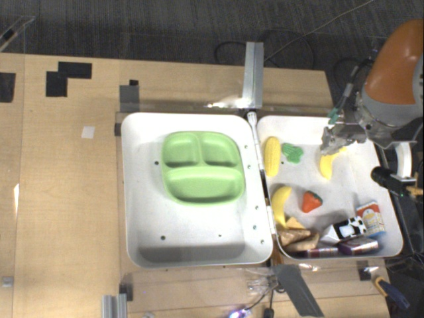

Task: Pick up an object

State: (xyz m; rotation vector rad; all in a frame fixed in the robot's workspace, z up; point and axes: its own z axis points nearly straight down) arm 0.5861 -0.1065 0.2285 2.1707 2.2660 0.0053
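Note:
My gripper (333,140) hangs over the back of the right bin (395,244), reaching in from the right. A small yellow piece (326,165) lies in the bin just below and in front of it; whether they touch is unclear. Further left in the same bin lie a yellow corn-like piece (271,155) and a small green piece (292,153). A red fruit with a green top (311,202) and a yellow banana shape (281,200) lie nearer the front.
Along the right bin's front edge sit a brown piece (295,232), a black-and-white toy (348,228), a small can (371,218) and a purple item (354,247). A green divided plate (202,165) lies in the left bin (142,230). A metal post (254,71) stands behind the bins.

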